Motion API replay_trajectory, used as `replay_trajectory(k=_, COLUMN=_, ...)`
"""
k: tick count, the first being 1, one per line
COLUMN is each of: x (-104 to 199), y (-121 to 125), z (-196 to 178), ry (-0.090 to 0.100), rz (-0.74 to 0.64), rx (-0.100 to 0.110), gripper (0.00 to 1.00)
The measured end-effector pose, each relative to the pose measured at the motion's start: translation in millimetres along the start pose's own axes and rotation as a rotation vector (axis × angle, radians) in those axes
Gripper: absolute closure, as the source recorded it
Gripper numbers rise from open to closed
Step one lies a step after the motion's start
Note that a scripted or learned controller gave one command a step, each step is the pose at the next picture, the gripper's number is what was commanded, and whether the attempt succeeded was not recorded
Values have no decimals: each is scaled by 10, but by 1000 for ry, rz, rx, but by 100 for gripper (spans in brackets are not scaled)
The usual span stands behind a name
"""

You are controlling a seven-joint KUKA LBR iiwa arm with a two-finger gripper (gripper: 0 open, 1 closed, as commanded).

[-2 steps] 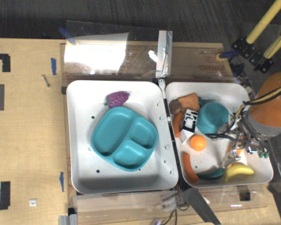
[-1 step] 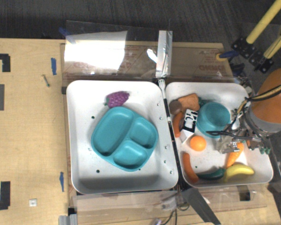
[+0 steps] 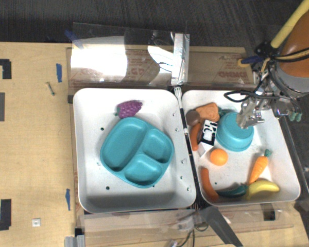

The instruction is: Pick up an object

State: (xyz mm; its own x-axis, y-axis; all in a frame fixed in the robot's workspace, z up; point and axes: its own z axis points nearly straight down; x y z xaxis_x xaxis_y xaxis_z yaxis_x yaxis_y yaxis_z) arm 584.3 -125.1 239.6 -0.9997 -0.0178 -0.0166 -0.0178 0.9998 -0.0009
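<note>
The left bin (image 3: 87, 189) has open floor around a teal divided plate (image 3: 137, 156). In the crowded right bin (image 3: 291, 158), my gripper (image 3: 250, 116) hangs over the blue bowl's (image 3: 235, 135) far right rim; my jaws' opening I cannot tell.

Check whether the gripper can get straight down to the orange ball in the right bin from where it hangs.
Probably yes. The orange ball lies bare on the bin floor, nothing over it; the gripper hangs above the blue bowl beside it.

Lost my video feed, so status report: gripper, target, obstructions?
Gripper low over blue bowl in right bin. Nothing seen held. Orange ball, carrot, banana crowd nearby.
</note>
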Motion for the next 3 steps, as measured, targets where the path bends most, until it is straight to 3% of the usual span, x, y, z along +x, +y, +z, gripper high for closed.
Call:
replay_trajectory(k=1, x=-294, y=-781, z=624, ry=8, rz=-202, rx=0, gripper=100)
replay_trajectory(k=2, x=-845, y=-994, z=-303, ry=-2, rz=-215, rx=4, gripper=100)
replay_trajectory(k=3, x=-863, y=-980, z=-399, ry=-9, rz=-214, rx=4, gripper=100)
